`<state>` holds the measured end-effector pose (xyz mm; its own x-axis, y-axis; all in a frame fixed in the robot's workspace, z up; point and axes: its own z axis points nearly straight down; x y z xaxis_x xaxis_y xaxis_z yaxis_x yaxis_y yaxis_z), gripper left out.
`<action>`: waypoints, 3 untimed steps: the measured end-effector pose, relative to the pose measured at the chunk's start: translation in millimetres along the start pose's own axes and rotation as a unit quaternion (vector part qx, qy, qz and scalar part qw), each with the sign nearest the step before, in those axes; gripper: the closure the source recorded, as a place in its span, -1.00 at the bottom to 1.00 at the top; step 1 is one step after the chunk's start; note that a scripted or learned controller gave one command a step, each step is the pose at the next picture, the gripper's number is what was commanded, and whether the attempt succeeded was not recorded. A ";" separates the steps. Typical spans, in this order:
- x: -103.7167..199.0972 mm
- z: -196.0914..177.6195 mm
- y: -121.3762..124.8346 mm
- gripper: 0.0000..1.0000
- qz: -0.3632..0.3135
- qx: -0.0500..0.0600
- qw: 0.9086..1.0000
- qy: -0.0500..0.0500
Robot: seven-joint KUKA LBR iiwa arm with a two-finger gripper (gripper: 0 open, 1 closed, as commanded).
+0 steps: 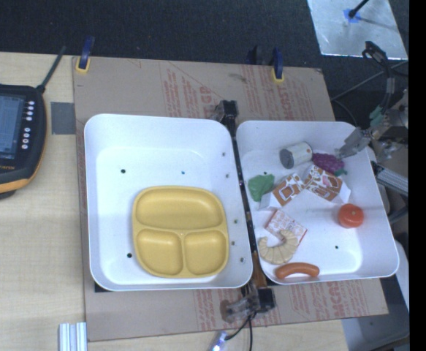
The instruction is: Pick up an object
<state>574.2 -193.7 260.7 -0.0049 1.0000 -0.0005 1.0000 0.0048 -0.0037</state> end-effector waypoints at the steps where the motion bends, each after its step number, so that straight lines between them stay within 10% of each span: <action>1: -17.8 167.7 61.7 -1.00 0.000 -0.002 1.000 0.000; 2: 48.8 172.8 77.3 -1.00 -0.001 0.014 1.000 0.003; 3: -10.3 171.6 77.8 -1.00 0.001 0.010 1.000 0.001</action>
<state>651.4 -203.7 88.9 -0.0029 1.0000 0.0022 0.9997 0.0029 -0.0233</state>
